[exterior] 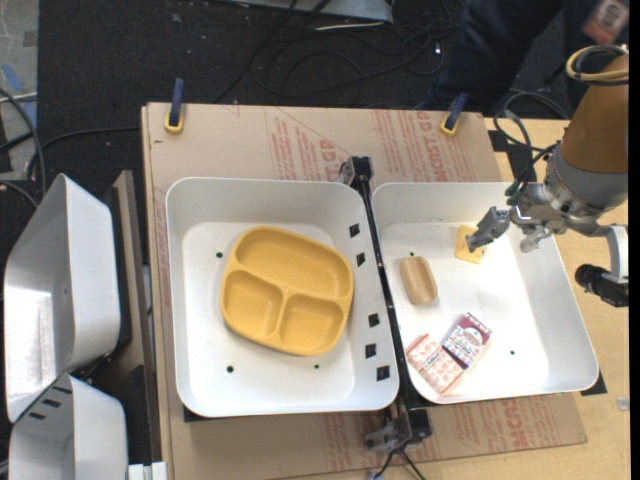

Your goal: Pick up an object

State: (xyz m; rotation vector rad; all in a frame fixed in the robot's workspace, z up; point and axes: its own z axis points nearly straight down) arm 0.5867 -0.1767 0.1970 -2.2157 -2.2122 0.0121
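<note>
In the right bin (545,298) lie a small yellow block (468,245), a tan bread-roll shape (419,279) and two small printed cartons (451,350) near the front. My gripper (489,230) hangs over the bin's back part, right above the yellow block's upper edge. Its grey fingers (495,222) point left and down toward the block. The block rests on the bin floor. The arm comes in from the right, with its orange band at the edge of the view.
The left bin (190,298) holds a yellow divided plate (285,290). A black divider with clips (372,268) runs between the bins. Brown cardboard (300,138) lies under both, and white containers (55,268) stand off the bench at the left.
</note>
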